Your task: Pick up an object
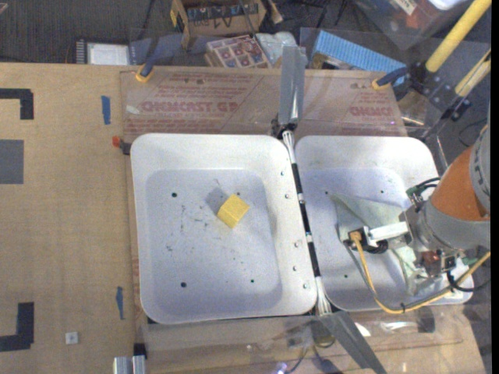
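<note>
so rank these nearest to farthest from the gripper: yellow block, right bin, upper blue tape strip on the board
1. right bin, directly beneath the gripper
2. yellow block, in the left bin
3. upper blue tape strip, far left, beyond both bins

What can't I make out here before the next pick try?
Camera view:
1. The gripper is blurred and crowded by the wrist, so whether it holds anything cannot be told.
2. The right bin has part of its floor covered by the arm.
3. The arm itself is cut off by the right edge.
4. The left bin has dark specks too small to tell as holes or dirt.
</note>
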Tool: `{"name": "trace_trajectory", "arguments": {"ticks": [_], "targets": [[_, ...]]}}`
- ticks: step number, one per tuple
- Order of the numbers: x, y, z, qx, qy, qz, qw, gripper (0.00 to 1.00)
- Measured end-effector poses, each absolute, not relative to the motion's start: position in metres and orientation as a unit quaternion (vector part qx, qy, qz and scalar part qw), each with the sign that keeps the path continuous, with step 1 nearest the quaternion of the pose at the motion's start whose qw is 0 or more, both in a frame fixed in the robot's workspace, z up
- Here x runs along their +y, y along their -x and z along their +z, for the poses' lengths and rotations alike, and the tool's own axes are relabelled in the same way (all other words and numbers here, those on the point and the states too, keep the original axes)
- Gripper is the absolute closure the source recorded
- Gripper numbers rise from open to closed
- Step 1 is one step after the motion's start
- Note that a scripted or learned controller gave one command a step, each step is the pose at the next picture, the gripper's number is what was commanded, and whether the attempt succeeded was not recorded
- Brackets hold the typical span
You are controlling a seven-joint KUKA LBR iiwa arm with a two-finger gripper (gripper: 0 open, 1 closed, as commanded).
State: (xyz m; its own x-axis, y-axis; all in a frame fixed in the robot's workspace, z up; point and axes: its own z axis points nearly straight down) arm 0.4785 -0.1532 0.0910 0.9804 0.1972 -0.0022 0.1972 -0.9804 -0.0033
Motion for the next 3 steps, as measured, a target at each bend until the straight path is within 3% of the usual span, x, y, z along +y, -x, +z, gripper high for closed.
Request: {"name": "trace_trajectory", "arguments": {"ticks": [2,3], "targets": [[-0.104,-0.481,0.087,-0.129,0.992,-0.0025,-0.002,0.0],[-0.175,-0.485,0.087,-0.111,0.994,-0.0017,-0.001,0.0]]}}
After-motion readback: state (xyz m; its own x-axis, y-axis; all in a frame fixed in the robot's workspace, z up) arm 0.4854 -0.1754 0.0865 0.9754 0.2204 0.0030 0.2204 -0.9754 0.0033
